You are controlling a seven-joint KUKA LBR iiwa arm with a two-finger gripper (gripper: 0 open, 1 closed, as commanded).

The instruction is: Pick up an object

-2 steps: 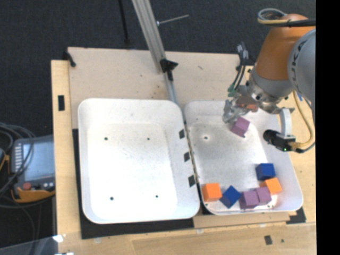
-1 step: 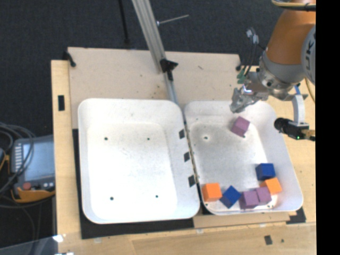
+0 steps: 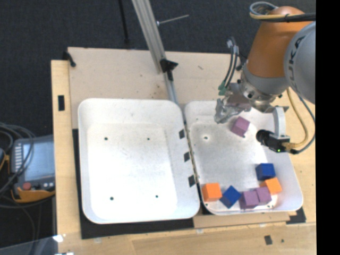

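My gripper (image 3: pixel 225 111) hangs over the far end of the right bin (image 3: pixel 226 158), below the orange wrist band. A light purple cube (image 3: pixel 240 126) sits tilted just right of and below the gripper tip, close against it; I cannot see whether it is gripped or lying on the bin floor. Along the bin's near edge lie an orange cube (image 3: pixel 212 191), a blue cube (image 3: pixel 230 196) and two purple cubes (image 3: pixel 248 199). Another orange cube (image 3: pixel 273 185) and a blue cube (image 3: pixel 265 171) rest near the right wall.
The left bin (image 3: pixel 133 158) lies beside the right one, with black clips on the rim between them. A slanted aluminium post (image 3: pixel 154 36) ends at the bins' far edge. A black fitting with a cable (image 3: pixel 272 138) hangs off the arm.
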